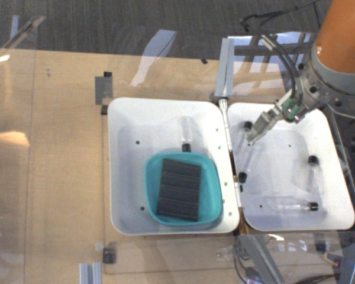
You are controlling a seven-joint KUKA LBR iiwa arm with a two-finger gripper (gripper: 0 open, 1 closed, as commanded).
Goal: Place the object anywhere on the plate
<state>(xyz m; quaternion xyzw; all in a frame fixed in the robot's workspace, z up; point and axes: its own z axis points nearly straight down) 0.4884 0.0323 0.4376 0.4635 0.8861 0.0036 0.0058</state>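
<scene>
Position: my gripper (254, 134) hangs over the upper left part of the right bin (337, 179), pointing down and to the left from the wrist, near that bin's inner wall. Jaw state: cannot tell; at this slant the tip reads as one pale grey bar, and I cannot make out how far it is parted or whether anything sits in it. My arm enters from the upper right corner, its orange band (343, 22) above the grey wrist, with dark cables (284, 58) looping beside it. Task item: the dark ridged block (179, 189) lies flat on the teal plate (151, 179), roughly centred, its long side running nearly top to bottom with a slight tilt. The plate rests in the lower half of the left bin (119, 158), well apart from my gripper, with the wall between the two bins lying between us. Other contents: a clear tube with a black cap (186, 132) lies in the left bin just above the plate. In the right bin, a second clear tube (290, 206) lies along the lower edge and a third (312, 173) near the right side. A small black piece (247, 125) sits just beside my gripper tip; whether they touch I cannot tell. Both bins stand side by side on the wooden bench (47, 158).
</scene>
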